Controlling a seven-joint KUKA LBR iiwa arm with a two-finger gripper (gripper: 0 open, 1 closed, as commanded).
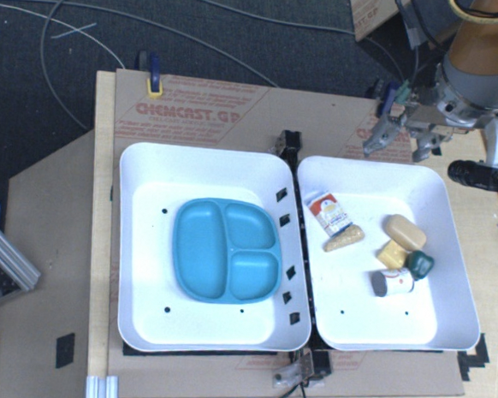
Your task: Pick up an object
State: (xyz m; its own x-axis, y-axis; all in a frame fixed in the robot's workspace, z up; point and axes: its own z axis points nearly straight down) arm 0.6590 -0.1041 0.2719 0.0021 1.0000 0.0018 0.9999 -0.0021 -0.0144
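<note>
Dark carpeted floor [246, 22], grey cables [92, 5] trailing, tan bench board [205, 104], blue clamp [155, 73]

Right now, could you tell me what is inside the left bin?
The left bin holds one blue divided plate with three compartments, lying flat near its middle. The bin floor beneath the plate is covered, so anything under it cannot be seen.

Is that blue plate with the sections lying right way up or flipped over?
Right way up. The blue plate lies flat in the left bin, its three hollow compartments facing up, nothing in them.
</note>
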